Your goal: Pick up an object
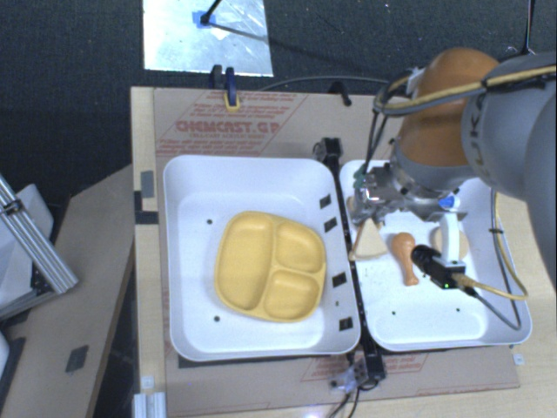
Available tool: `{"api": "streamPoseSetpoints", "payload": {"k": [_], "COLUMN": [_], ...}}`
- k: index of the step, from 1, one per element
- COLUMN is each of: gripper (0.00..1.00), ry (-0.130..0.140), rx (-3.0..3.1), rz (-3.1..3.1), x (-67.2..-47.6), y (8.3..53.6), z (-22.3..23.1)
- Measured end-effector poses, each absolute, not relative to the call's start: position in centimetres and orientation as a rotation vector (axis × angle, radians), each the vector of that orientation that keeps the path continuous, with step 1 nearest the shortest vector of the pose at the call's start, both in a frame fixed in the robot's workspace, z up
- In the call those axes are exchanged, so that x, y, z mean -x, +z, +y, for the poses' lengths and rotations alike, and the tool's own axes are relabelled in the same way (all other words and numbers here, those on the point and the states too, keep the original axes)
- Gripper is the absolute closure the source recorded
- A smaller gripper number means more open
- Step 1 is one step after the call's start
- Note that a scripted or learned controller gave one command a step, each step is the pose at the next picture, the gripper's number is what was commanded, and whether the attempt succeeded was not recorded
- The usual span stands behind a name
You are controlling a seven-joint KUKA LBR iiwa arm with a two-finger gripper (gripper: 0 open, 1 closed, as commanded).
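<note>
On the bench (pixel 144 259), the left bin (pixel 187 190) holds a yellow divided plate (pixel 270 266), lying flat near its middle. In the right bin (pixel 435 325), a tan wedge (pixel 368 242) rests against the left wall, its tip pointing to the back. Just to its right, close but apart, lies an orange-brown drumstick-shaped piece (pixel 406 256). The gripper (pixel 372 197) hangs over the back left part of this bin, right behind the wedge; whether it is apart or together I cannot tell, and nothing shows in its grasp. The grey arm (pixel 513 120) reaches in from the right.
</note>
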State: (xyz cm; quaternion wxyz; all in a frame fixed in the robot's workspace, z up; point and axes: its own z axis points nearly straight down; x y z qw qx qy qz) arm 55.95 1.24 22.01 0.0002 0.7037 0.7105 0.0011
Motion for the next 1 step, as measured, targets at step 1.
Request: {"api": "streamPoseSetpoints", "payload": {"k": [1], "gripper": [1.00], "ry": [0.003], "rx": [-2.211], "rz": [2.232], "x": [-56.78], "y": [21.24], "z": [6.15]}}
